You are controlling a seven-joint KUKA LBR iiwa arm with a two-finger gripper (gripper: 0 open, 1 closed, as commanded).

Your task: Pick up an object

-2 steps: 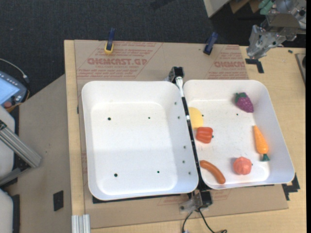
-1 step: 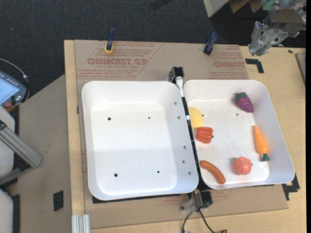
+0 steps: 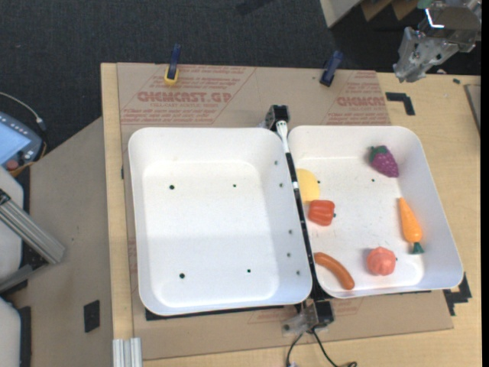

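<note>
Half of my gripper point(image 3: 416, 56) is cut off at the top right; whether it's open, I can't tell

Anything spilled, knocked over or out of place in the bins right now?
Nothing stands out. All six toys sit inside the right bin; the yellow one is tucked against the wall shared with the left bin. The gripper hangs beyond the bins.

2 clamps: yellow clamp point(image 3: 173, 73), blue clamp point(image 3: 331, 68) on board point(image 3: 229, 92).
</note>
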